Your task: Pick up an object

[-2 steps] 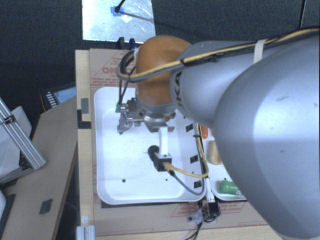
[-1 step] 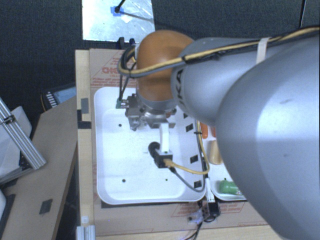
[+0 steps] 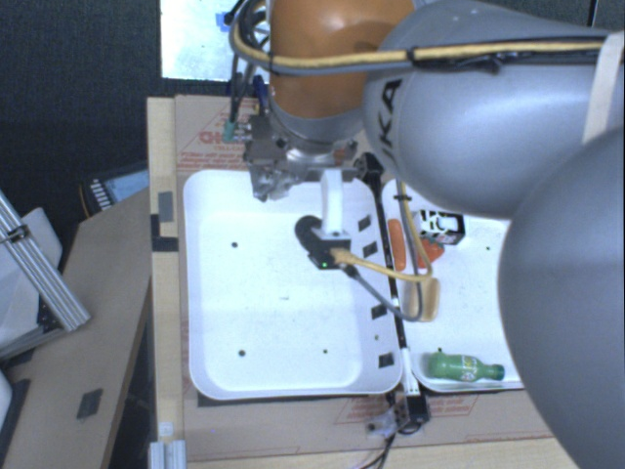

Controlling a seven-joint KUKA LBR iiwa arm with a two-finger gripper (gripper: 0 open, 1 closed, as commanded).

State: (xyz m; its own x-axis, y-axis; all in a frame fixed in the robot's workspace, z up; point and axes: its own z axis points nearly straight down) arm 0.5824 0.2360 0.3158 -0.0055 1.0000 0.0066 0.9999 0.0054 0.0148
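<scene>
Nearest the camera, a small green plastic bottle (image 3: 464, 366) lies on its side in the right white bin (image 3: 488, 252), long axis across the view, neck toward the view's right. Farther back, a long orange carrot-shaped piece (image 3: 395, 244) lies along that bin's left wall, pointing near to far. My fingers (image 3: 266, 186) hang over the left white bin's (image 3: 244, 360) far end, so both objects lie to their right. I cannot tell whether they are open.
</scene>
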